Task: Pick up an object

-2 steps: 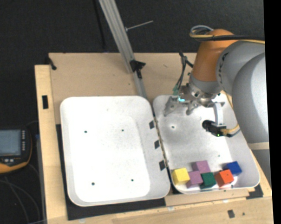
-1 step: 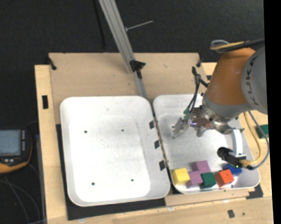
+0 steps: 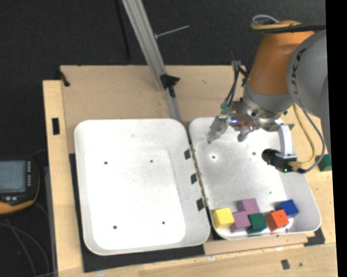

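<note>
Camera view: jaws [image 3: 229, 130] spread open, holding nothing, above right bin [image 3: 232, 172]; blocks [image 3: 254, 215] near its front edge

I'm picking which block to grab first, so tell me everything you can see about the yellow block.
The yellow block is a small cube, matte, plain-coloured, possibly wood or foam. It sits flat at the near edge of the right bin, at the left end of a cluster of blocks. A purple block is right beside it, seemingly touching. The gripper is at the bin's far end, well away.

Blocks [image 3: 254, 216] – six, mixed colours – clustered at right bin's [image 3: 220, 161] near edge.
</note>
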{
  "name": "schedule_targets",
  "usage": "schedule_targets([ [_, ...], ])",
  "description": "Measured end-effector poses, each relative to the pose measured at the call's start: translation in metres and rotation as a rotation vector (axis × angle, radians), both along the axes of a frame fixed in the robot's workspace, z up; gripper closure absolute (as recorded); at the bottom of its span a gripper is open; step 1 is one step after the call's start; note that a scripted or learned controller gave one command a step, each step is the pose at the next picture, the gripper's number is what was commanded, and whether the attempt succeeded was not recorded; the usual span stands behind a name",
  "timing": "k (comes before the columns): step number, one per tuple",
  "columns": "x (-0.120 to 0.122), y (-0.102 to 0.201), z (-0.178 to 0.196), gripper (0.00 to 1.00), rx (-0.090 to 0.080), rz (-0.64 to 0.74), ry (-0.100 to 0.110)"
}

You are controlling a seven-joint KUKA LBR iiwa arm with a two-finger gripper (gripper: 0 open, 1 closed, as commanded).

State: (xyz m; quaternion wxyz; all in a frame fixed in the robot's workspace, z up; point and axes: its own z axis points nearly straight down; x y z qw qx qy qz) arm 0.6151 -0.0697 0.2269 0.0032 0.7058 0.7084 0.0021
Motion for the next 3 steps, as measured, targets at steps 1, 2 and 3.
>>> schedule_targets([
  [1, -0.024, 0.088, -0.032, 0.0, 0.004, 0.005, 0.011],
  [2, 0.026, 0.112, 0.009, 0.0, 0.002, 0.002, 0.0],
  [3, 0.024, 0.109, 0.007, 0.0, 0.0, 0.001, 0.007],
])
